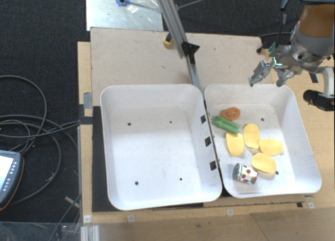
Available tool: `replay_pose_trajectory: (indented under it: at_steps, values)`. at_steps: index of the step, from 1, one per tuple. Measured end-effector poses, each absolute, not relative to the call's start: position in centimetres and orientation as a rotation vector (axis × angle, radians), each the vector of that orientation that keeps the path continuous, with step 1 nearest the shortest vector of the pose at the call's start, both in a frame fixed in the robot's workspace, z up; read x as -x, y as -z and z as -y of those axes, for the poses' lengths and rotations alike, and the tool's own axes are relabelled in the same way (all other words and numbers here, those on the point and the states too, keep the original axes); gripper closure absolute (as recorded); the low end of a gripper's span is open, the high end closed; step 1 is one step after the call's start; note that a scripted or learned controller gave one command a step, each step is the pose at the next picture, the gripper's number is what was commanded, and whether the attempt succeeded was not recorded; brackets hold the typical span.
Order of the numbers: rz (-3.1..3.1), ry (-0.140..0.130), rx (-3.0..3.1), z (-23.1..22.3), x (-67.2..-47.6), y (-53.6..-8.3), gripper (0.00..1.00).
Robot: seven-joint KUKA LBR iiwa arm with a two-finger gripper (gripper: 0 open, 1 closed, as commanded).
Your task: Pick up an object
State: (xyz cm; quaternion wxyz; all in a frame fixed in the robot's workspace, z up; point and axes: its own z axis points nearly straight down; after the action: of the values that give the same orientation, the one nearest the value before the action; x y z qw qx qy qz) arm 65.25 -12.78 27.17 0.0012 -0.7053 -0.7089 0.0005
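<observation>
The pincer [268, 74] hangs over the far rim of the right bin [303, 124], near that bin's far corner, with bare worktop [136, 56] stretching away to its left. Its two fingers stand apart, open, with nothing between them and nothing touching them.

Below and slightly left of the pincer, the bin floor just inside the rim is bare white; the objects sit further toward the near side. Nearest the pincer is an orange-brown round piece [230, 113], and just past it a green pod-shaped piece [225, 125] lies slantwise, close to the wall shared with the left bin [157, 145]. Beyond those, four yellow pieces [251, 135] cluster together, some touching or overlapping. Furthest from the pincer, by the near wall, a small white cup with red dots [244, 173] lies on its side, just beside the lowest yellow piece.

The right bin's outer side, under the arm, has open floor along its wall. The left bin lies well to the pincer's left. A slanted grey metal bar [172, 14] crosses the worktop to the pincer's left, ending at the bins' shared far corner.
</observation>
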Motion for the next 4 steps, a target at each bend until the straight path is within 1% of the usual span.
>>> replay_pose_trajectory:
  at_steps: [1,2,3,4]
  values:
    - [2.23,0.001,2.215,12.8,-65.3,-27.4,0.0]
    - [2.225,-0.002,2.216,12.5,-65.2,-23.3,0.0]
    - [2.228,-0.003,2.212,12.3,-66.1,-18.5,0.0]
    - [2.222,-0.003,2.219,13.2,-66.0,-13.9,0.0]
